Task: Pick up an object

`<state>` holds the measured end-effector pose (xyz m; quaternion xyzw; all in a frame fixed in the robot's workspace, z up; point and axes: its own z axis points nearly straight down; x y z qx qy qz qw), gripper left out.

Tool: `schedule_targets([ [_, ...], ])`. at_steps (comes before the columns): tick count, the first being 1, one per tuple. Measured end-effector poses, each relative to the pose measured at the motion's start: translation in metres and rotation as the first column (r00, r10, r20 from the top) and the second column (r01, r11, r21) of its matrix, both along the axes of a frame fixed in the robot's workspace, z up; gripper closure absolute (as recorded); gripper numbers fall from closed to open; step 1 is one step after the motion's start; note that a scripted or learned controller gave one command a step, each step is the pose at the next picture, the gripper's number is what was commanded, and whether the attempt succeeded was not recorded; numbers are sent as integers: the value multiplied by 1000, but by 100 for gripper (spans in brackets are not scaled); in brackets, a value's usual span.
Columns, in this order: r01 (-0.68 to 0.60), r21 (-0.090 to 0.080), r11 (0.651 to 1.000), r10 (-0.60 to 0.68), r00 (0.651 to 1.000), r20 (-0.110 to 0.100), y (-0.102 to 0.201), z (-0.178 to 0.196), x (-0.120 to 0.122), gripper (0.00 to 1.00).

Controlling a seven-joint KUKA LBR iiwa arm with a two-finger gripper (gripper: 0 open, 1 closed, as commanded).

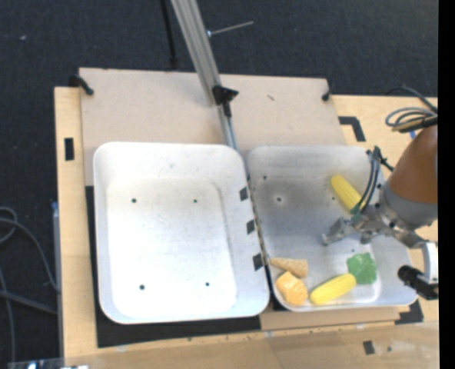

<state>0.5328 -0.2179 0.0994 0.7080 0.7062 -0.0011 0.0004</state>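
The right bin (304,167) holds several small items. A yellow oblong piece (345,192) lies near its middle right. A green lump (361,268) and a second yellow oblong piece (333,288) sit by the front rim. An orange chunk (291,288) and a tan cone (289,265) lie at the front left corner. My gripper (349,231) hangs low over the bin floor, between the upper yellow piece and the green lump, just above the green lump in the view. Nothing is visibly held in it.
The left bin (174,229) stands beside the right one, sharing a middle rim. A slanted metal rail (200,48) rises from the back of the bench. Cables (408,118) lie at the bench's right rear. The arm's orange band (420,167) overhangs the right bin's edge.
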Motion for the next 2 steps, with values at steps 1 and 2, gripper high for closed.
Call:
schedule_targets([
  [1,5,-1,1000,-5,1000,7,-1,13,2,100],
  [2,-2,-2,1000,2,1000,9,-6,78,3,100],
])
